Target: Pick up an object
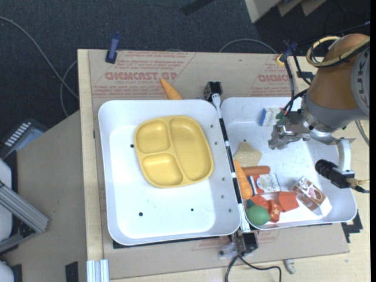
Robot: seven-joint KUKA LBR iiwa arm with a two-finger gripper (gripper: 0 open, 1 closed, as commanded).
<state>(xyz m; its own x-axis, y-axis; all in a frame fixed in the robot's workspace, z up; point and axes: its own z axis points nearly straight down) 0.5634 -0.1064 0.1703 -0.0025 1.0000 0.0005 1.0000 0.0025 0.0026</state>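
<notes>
Over the right bin (346, 213), the end effector (284, 137) is hovering; I cannot tell its grip state. It is risking closing on nothing, since the toys (267, 201) are lying clustered nearer the front.

the gripper (283, 138) hangs over the right bin (235, 111), above a bare white spot. near the bin's front lie a green ball (257, 215), a carrot (244, 182) and a small red and white carton (310, 195). a yellow tray (174, 150) with three parts sits in the left bin (117, 175).

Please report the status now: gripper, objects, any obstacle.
Gripper low over right bin, nothing seen between fingers. Objects heaped at bin's near end: green ball, carrot. Yellow tray in left bin. Path unobstructed.
</notes>
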